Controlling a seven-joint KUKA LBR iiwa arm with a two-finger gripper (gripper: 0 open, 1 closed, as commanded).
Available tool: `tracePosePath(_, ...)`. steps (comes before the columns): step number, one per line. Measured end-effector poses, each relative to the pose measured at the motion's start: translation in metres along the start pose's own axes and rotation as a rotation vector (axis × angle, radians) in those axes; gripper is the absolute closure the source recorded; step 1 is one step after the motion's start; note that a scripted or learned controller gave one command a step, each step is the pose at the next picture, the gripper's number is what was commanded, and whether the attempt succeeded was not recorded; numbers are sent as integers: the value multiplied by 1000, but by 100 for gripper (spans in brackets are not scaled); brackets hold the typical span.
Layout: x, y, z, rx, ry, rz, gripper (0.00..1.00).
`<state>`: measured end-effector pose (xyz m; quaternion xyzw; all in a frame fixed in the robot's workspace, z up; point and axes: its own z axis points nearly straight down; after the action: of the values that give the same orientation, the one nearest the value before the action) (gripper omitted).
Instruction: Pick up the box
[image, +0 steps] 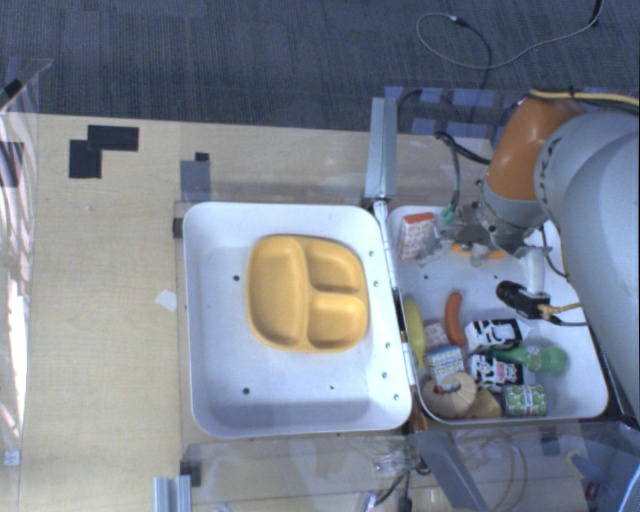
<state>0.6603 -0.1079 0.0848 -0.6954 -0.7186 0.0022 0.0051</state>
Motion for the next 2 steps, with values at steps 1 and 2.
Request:
tracePosePath(1,15,2,-1,25,-10,294,0)
tracePosePath(2,15,3,-1,25,-11,294,0)
